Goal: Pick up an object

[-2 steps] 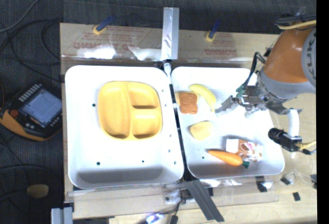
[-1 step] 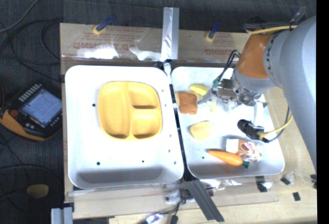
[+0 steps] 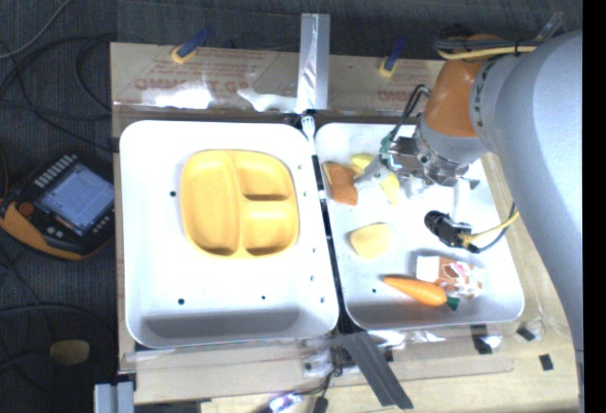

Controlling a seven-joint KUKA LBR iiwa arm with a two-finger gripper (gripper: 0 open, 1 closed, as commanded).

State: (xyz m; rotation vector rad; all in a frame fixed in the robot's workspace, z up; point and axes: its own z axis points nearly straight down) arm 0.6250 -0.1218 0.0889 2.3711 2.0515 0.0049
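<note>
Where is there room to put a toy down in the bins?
The left bin has bare floor in front of the yellow tray and along its left side. The right bin is crowded: bread, potato, carrot, a small box and the gripper. Its only bare patch lies between potato and box.

The arm (image 3: 544,117) is a broad, smooth grey casing with an orange band (image 3: 453,103) above the wrist. Black and yellow cables (image 3: 483,233) loop beside its dark metal hand (image 3: 402,160).
</note>
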